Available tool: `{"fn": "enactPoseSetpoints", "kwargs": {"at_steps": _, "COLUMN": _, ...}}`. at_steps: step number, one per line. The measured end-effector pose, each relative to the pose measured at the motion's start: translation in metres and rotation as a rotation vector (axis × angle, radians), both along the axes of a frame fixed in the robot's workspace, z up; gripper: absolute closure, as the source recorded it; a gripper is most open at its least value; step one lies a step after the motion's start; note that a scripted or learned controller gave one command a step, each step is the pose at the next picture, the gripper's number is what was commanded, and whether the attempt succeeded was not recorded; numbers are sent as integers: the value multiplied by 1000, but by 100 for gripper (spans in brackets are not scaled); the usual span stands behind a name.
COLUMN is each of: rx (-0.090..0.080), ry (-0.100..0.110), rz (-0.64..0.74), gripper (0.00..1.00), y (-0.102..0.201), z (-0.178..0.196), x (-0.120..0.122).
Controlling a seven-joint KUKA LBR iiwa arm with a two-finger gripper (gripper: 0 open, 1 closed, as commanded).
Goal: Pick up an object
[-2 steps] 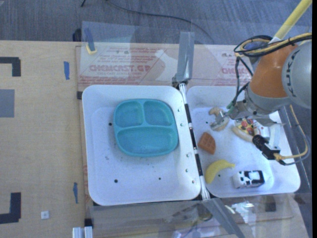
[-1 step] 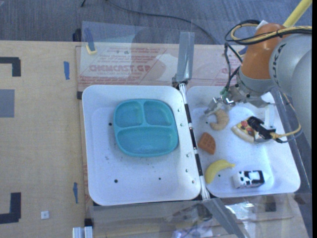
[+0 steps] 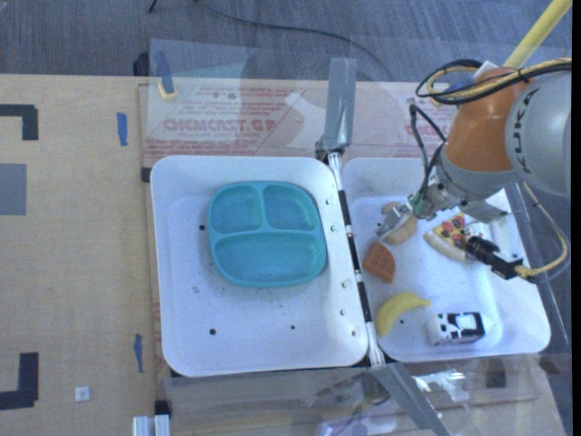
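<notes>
Plate first, at the left: teal plastic divided plate with three compartments (image 3: 268, 234), flat in the left white bin (image 3: 182, 334), well apart from the tool and too broad and low for an easy pinch; best left alone.

In the right white bin (image 3: 531, 334), going rightward: orange-brown wedge-shaped piece (image 3: 380, 262), small tan lumpy toy (image 3: 398, 227), yellow banana-shaped toy (image 3: 399, 309), toy pizza slice with coloured toppings (image 3: 449, 237), small white-and-black boxy object (image 3: 457, 327).

Tool (image 3: 416, 209) low at the tan toy's upper right end, touching it or just above; cannot tell which, nor whether spread or pressed together. Judged as the approach to a grasp on that tan toy.

To do it well: centre over the toy's middle, set the closing direction across its short side, go down to just off the bin floor, close, then lift straight up. Keep off the wedge just below and the pizza slice near on the right, so as not to nudge either. Mind the bin wall at the left.

Red block print on the pale sheet (image 3: 245, 123) lying on the counter (image 3: 73, 243) behind the bins: too blurred to read with confidence. Dark capitals on the grey arm (image 3: 545, 143), cut by the frame edge; seemingly "KU".
</notes>
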State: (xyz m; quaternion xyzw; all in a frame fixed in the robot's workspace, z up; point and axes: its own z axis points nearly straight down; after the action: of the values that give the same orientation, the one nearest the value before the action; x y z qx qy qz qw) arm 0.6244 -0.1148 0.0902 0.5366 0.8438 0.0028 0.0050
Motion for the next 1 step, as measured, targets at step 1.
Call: {"fn": "enactPoseSetpoints", "kwargs": {"at_steps": 1, "rx": -3, "ry": -1, "rz": 29, "gripper": 0, "y": 14, "z": 0, "x": 16}}
